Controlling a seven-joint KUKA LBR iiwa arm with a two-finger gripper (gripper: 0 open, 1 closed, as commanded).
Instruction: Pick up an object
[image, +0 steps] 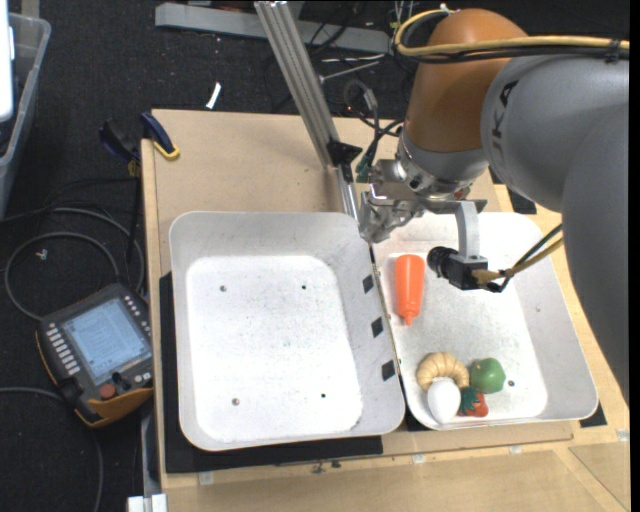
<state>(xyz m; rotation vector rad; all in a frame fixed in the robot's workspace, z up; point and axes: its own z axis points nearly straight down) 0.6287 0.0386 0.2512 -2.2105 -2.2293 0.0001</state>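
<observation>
Dark floor with loose cables surrounds the tan surface (250, 160), and a teach pendant (97, 350) lies on the floor at far left. On the surface sits the left bin (200, 240), bare white with a few dark specks. Just beside it is the right bin (560, 370), which holds everything worth picking: an orange carrot (407, 287) lying lengthwise near the bin's left wall, and at the near edge a tight cluster of a croissant (443, 368), a white egg (443, 401), a small red piece (473, 404) and a green apple (487, 375).

At the right bin's far left corner hangs the pincer (385, 222), above and just beyond the carrot's thick end; whether it is parted or closed I cannot tell, and nothing shows held in it.

The carrot looks the best target, lying alone. A good grasp would centre over its middle, span its narrow width, and descend clear of the bin wall.
</observation>
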